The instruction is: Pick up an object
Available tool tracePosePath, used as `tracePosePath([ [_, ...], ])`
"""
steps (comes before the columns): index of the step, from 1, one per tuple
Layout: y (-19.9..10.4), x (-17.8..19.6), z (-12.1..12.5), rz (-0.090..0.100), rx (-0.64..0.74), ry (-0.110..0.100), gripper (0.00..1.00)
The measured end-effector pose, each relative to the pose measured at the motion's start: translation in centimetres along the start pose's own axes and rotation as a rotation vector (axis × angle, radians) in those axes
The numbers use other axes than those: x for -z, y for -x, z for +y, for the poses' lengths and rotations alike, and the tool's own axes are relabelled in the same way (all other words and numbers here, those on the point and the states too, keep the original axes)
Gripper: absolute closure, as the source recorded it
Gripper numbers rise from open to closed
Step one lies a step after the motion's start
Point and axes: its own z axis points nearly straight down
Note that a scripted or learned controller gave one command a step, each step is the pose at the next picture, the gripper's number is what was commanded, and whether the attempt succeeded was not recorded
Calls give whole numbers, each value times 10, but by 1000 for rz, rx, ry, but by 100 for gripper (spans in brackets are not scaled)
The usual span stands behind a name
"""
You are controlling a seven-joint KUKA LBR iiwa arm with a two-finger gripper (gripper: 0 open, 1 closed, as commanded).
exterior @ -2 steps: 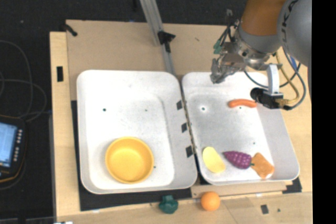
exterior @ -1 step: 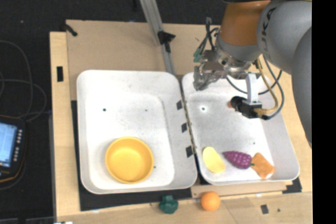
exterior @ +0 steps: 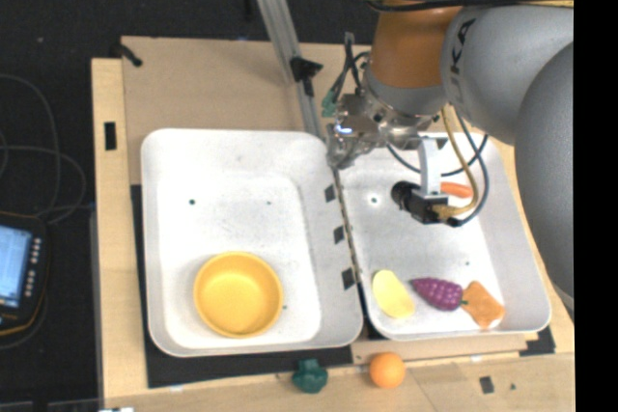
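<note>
I see the gripper (exterior: 340, 142) positioned above the upper end of the divide between the two bins, at the top left corner of the right bin (exterior: 521, 246). I cannot tell from this angle how the claw is set, and nothing is visibly held. The candidate objects lie toward the near edge of the right bin, down-frame and slightly right of the gripper, well apart from it. They form a row running left to right: one pale yellow piece (exterior: 392, 293), one purple piece (exterior: 436, 292) whose long axis follows the row, and one orange piece (exterior: 483, 303). The yellow piece is the nearest, in my judgement. The left bin (exterior: 232, 178) holds one yellow bowl (exterior: 238, 293). On the bench in front of the bins I count one orange ball (exterior: 386, 370) and one green item (exterior: 309, 376).
</note>
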Motion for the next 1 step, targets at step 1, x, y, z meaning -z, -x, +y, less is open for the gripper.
tracePosePath([
  [1, -43, -10, -23, -2, -1, -2, 100],
])
